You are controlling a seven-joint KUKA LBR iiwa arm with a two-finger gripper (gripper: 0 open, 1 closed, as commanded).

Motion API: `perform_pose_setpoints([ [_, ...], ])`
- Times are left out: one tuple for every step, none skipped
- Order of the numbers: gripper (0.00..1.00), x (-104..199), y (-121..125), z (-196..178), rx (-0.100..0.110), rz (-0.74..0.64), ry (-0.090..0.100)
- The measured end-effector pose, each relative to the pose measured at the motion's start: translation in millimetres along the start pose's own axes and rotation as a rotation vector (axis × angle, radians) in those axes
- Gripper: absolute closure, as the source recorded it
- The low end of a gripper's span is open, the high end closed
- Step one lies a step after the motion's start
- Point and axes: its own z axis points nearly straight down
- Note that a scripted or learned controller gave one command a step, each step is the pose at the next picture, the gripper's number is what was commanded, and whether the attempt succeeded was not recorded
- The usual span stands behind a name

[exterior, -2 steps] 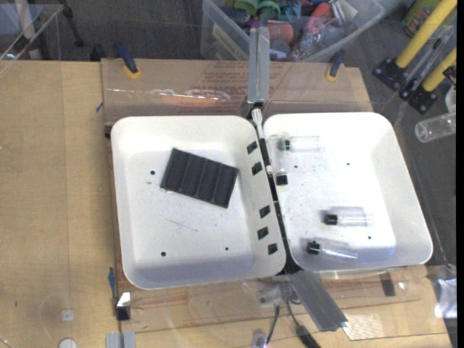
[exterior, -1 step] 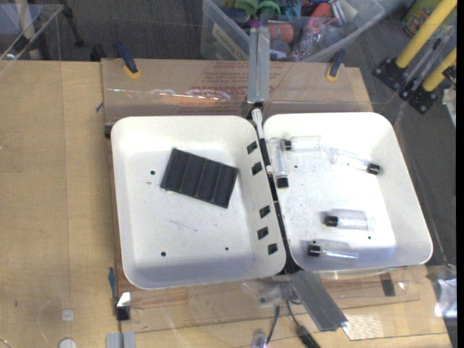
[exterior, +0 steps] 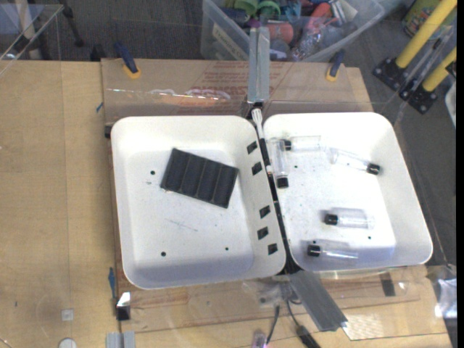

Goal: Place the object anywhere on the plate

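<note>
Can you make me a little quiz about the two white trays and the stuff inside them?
1. True or false: the dark ribbed plate lies in the left bin.
2. What lies in the right bin? A) toy cars B) clear tubes with black caps C) spoons
3. Fill in: the clear box of colourful toys stands ____ the bins, at the top of the camera view.

Key: 1 true; 2 B, for example one tube near the middle; 3 behind.
</note>
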Motion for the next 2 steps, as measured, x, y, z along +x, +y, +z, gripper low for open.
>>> perform_pose_setpoints([
  [0.0,0.0,-0.1,0.2,0.001,0.0,-0.001],
  [1.0,1.5,-1.3,-9.7,-0.001,-0.008,-0.001],
])
